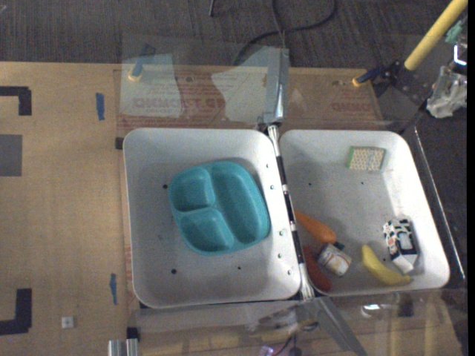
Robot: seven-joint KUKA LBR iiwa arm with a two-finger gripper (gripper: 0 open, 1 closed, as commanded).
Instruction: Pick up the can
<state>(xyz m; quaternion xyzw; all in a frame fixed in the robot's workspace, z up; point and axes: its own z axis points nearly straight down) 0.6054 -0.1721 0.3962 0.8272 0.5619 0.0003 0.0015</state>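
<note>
The can (334,259) is small and pale with a dark end. It lies on its side in the right bin (356,199), near that bin's front left corner. An orange carrot-like piece (315,227) lies just behind it and a red item (318,273) just in front of it, both very close to the can.
A yellow banana (384,267) and a black-and-white carton (400,242) lie at the right bin's front right. A pale green sponge (367,158) sits at its back. The left bin (148,162) holds a teal divided plate (219,207). A yellow-handled clamp (436,28) stands beyond the bench's back right.
</note>
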